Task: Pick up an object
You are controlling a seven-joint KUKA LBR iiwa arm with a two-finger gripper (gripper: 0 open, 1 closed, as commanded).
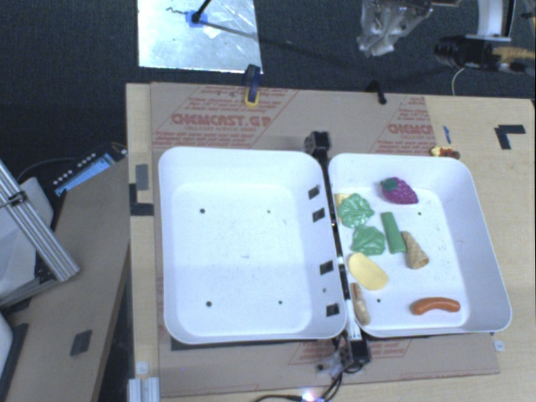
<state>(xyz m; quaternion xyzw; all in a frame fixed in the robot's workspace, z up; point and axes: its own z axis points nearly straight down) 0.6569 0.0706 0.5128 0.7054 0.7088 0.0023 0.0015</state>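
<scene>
While the gripper (381,36) hangs at the far right of the scene, beyond the bench and over the dark floor, every object lies in the right bin (481,224), nearer the camera and well apart from it. Whether the claw is released or clenched cannot be told from this angle; nothing shows between its fingers.

At the far end of that bin sits a purple grape bunch (399,191). Left of it and nearer, a green leafy piece (355,209) lies close to the bin's left wall, with a second green leafy piece (368,240) just nearer than it. A green stick (393,233) lies beside them on the right, and a tan cone-shaped piece (414,250) lies just right of the stick. A yellow oval piece (368,272) rests nearer still, touching the second leafy piece. An orange sausage (435,306) lies near the bin's near right corner, and a small tan piece (360,304) lies along the near left wall.

The left bin (180,182) stands beside it.
</scene>
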